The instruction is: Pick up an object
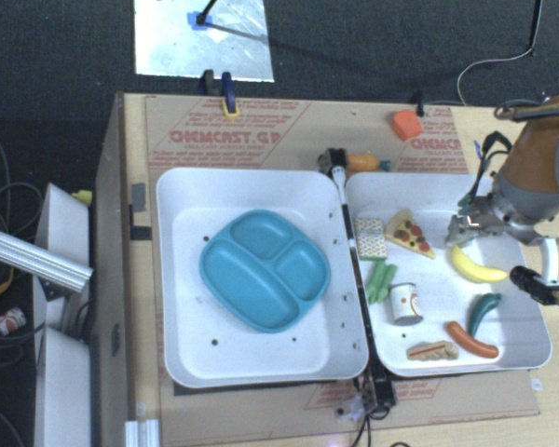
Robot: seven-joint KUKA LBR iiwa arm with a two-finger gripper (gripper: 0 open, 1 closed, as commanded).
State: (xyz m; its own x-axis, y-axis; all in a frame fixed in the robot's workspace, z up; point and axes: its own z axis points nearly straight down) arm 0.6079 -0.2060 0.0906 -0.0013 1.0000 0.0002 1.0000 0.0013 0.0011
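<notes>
The right bin (531,347) holds several toy foods: a pizza slice (410,234), a white waffle piece (372,238), green bean pods (380,280), a small white cup (405,303), a yellow banana (475,267), a dark green pepper (483,311), a red sausage (472,340) and a hot dog bun (432,350). My gripper (464,230) hangs low over the bin's right half. It is just above the banana's upper end and to the right of the pizza slice. Nothing shows held in it.
The left bin (191,343) holds a blue divided plate (264,270). An orange carrot (363,164) and an orange block (406,125) lie on the bench behind the bins. A black part (540,287) of the arm juts over the right bin's right wall.
</notes>
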